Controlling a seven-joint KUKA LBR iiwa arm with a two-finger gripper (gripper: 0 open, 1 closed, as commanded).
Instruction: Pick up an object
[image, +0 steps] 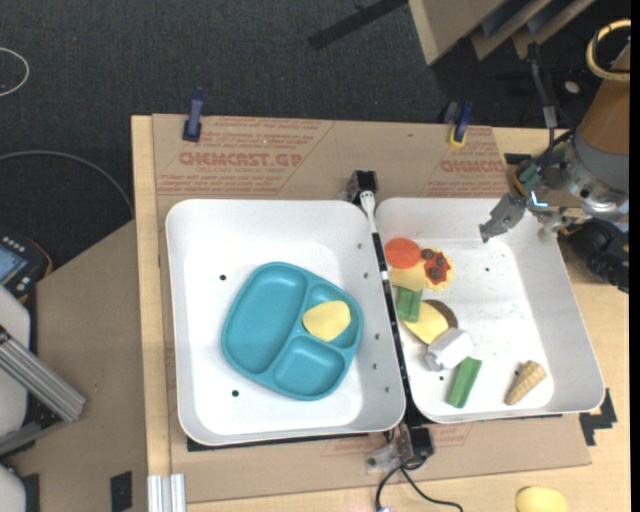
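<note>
On the bench, two shallow white bins sit side by side, with the left bin holding a teal divided plate and the right bin holding the loose toy food. A pale yellow piece rests in the plate's right compartment.

The arm enters from the right, and its gripper hangs over the far part of the right bin, near the far rim. Nothing is seen between its fingers; whether they are spread or closed cannot be told at this size.

The candidate objects lie nearer the viewer and leftward of the gripper. Against the bin's left wall is a cluster: a yellow wedge, an orange-red round piece touching a yellow piece topped with dark red berries, and a small green block between them and the wedge. Nearer still lie a grey-white piece, a green stick with its long axis running near-to-far at a slight tilt, and a waffle cone toward the near right corner, well apart from the rest.

The berry-topped piece appears closest to the gripper. The coming move would likely be a travel leftward and nearer, then a descent.
</note>
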